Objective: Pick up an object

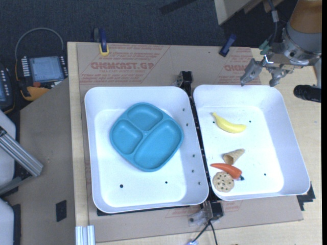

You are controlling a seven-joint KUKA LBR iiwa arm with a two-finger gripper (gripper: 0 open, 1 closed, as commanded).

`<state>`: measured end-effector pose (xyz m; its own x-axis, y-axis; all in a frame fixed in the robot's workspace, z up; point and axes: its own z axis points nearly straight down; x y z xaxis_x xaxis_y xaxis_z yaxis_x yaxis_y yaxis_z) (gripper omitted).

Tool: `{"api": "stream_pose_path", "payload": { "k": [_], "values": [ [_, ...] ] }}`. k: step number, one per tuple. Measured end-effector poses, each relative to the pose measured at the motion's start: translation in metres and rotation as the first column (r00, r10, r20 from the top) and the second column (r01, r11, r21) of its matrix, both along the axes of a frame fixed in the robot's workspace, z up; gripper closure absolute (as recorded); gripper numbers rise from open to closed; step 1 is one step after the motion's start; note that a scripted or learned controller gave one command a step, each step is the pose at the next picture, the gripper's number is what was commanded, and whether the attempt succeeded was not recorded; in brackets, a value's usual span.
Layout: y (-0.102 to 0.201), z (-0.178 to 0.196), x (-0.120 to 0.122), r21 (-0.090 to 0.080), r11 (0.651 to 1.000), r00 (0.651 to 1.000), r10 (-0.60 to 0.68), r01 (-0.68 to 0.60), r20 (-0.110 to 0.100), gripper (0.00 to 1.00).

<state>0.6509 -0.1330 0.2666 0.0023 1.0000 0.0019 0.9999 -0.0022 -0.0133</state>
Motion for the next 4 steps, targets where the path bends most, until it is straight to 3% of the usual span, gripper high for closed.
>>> {"api": "stream_pose_path", "payload": {
  "k": [1, 4],
  "values": [
    [0.000, 0.007, 0.002, -0.002, 1.000, 1.000, 0.002, -0.002, 0.012, 0.00],
    [0.002, -0.143, 0.000, -0.001, 1.000, 1.000, 0.002, -0.002, 0.007, 0.00]
  ]
}}
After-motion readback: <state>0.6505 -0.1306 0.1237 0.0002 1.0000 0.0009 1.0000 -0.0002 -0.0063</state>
